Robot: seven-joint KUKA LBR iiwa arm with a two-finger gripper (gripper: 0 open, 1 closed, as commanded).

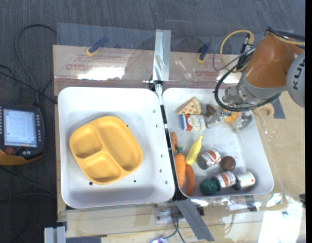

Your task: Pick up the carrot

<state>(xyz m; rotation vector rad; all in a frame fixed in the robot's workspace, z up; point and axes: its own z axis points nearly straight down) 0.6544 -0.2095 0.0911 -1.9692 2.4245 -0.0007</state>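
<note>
At the upper right of the right-hand white bin [257,135], the grey arm with its orange band [269,59] reaches in and its two-finger gripper [231,116] hangs low over the bin floor, near the back wall; how it is set and whether it has anything can't be told, too small and cluttered there. Just left of it, a small dark brown lump [211,110], then a tan sandwich-like wedge [190,106] and a white carton with red and blue print [192,122]. Further toward the front, a yellow banana [194,150], a red and white can [210,158], a brown round ball [227,162], a second red-label can lying on its side [231,179], a dark green lump [210,186]. The long orange carrot [180,170] lies along the bin's left wall near the front corner, well apart from the gripper, another orange piece [189,180] touching its right side. The left-hand white bin [70,186] holds a yellow three-compartment plastic tray [106,149].
</note>
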